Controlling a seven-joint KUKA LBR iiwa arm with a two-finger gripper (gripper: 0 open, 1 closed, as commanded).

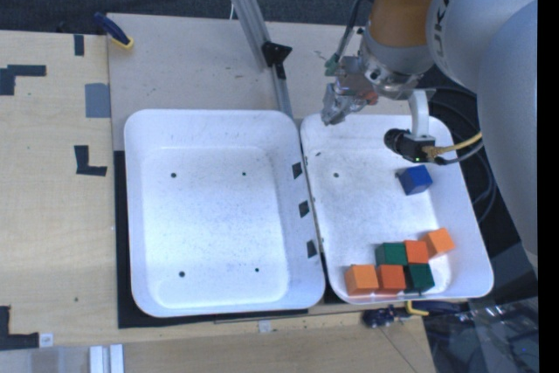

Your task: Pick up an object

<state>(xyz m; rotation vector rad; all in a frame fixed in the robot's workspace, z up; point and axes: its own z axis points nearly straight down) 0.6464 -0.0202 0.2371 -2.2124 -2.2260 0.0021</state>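
Blocks [397,268] low; gripper [334,112] hangs above bin rim [307,128].

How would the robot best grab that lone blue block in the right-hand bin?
Probably from straight above, with the fingers closing on two opposite flat sides of the blue block. It lies apart from the cluster of orange and green blocks, with bare bin floor around it.

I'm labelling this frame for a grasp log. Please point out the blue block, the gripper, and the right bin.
blue block [415,180]: camera view, middle of its top face.
gripper [333,116]: camera view, at the fingertips above the bin's far-left corner.
right bin [362,192]: camera view, bare white floor.
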